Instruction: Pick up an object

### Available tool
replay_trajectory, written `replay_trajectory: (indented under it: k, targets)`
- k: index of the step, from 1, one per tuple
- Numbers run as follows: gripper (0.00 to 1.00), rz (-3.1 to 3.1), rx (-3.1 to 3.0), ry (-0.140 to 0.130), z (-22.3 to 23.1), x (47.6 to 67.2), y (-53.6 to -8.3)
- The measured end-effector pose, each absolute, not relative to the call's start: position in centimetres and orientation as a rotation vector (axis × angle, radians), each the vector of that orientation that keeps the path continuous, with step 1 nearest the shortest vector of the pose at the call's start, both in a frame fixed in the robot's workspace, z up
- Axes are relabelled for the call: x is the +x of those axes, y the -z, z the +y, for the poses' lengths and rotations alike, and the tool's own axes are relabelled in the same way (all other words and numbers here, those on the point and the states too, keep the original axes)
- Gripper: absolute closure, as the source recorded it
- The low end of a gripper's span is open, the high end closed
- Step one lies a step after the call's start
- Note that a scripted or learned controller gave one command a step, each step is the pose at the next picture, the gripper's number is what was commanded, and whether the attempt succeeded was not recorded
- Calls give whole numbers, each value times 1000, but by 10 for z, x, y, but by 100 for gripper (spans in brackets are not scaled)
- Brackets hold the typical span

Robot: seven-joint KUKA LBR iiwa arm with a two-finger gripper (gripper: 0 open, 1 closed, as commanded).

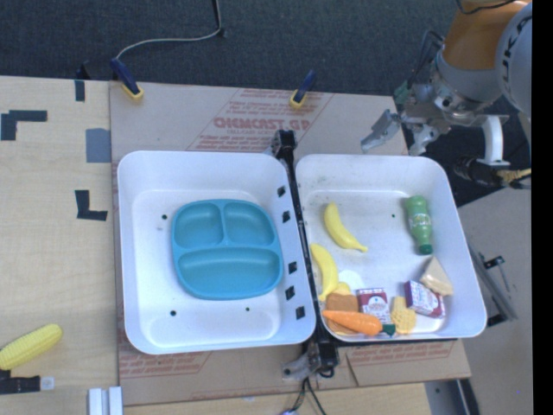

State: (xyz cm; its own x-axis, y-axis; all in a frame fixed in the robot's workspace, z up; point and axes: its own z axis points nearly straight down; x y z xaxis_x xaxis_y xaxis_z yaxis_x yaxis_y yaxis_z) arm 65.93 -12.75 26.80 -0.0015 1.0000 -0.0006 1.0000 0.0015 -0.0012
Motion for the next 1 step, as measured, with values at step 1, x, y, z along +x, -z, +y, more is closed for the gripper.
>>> replay_trajectory:
  k: [1]
  targets:
    - [0, -2222, -2218, -2, -81, 643, -212]
